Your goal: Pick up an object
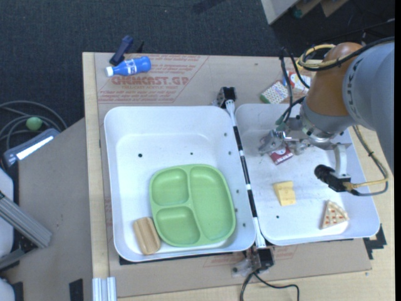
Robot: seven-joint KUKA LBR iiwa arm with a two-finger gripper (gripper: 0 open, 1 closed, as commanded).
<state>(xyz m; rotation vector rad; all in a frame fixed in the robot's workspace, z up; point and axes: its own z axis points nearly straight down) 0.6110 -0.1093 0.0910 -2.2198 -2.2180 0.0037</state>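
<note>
My gripper [277, 142] is low in the back left part of the right bin [369, 212], under the grey arm with its orange band [329, 86]. A small red object [282, 157] lies right below and in front of the gripper, touching it or very close to it. A yellow block [285, 193] lies in the middle of the same bin. A pizza-slice toy [335, 217] rests near that bin's front right corner. Nothing is visibly lifted.
The left bin [125, 137] holds a green divided plate [191, 204] and a tan bread-like piece [146, 235] at its front left. A blue and white bottle [128, 66] lies on the bench behind the bins. A small patterned box [274, 93] sits behind the right bin.
</note>
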